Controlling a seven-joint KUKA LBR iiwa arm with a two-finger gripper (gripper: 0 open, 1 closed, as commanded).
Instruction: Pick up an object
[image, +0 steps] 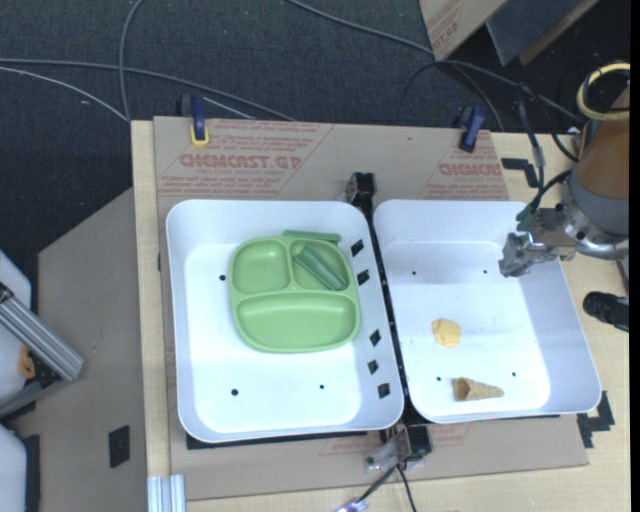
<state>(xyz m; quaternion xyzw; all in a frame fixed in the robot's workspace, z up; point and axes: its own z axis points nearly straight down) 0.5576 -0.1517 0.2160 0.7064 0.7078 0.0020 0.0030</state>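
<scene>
We list two bins, the left (190, 330) and the right (560, 340), as smooth white plastic with a soft sheen. The divided plate (290, 320) reads as matt light-green plastic, and the darker green piece (320, 265) on it looks plastic too. Under the bins we note a board (250, 150) of brown paper-faced material, matt, printed in red. The gripper (520, 255) appears dull grey metal. The floor (80, 150) looks like dark rough carpet.
</scene>
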